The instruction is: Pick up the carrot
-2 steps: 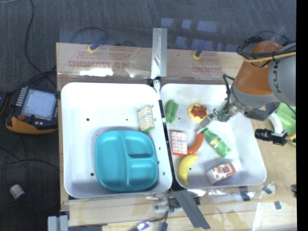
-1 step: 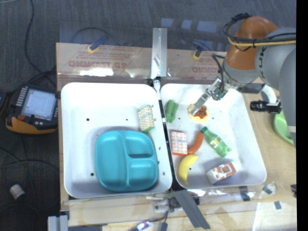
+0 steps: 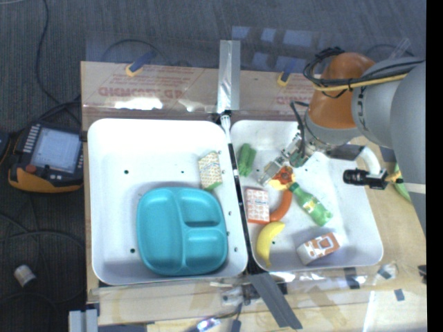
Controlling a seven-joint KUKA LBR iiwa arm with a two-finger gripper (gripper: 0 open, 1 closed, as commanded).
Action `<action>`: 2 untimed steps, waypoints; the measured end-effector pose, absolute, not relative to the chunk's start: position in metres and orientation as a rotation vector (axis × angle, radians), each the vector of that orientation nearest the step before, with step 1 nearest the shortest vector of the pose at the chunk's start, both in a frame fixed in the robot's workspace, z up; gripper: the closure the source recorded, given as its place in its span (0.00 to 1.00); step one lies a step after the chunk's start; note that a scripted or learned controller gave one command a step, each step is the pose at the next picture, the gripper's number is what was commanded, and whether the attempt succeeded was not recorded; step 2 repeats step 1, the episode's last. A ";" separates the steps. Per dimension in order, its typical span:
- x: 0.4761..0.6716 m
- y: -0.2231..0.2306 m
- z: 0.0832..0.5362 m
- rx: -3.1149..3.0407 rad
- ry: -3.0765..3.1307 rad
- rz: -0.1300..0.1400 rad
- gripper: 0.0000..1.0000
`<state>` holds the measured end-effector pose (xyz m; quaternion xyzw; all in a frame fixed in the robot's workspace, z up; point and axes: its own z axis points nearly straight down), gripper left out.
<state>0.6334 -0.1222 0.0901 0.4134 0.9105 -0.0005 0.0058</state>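
The carrot is a short orange curved piece lying in the right bin, between a printed card and a green bottle. My gripper hangs over the upper middle of that bin, just above and slightly left of the carrot's upper end. A small red and yellow item lies right under the gripper, touching the carrot's top. Nothing is visibly held in the gripper.
The right bin also holds a green vegetable, a card, a green bottle, a banana and a small carton. The left bin bears a teal divided tray and a packet.
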 end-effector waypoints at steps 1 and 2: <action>0.591 -0.138 0.090 1.590 2.697 0.010 0.00; 0.591 -0.138 0.090 1.590 2.697 0.010 0.00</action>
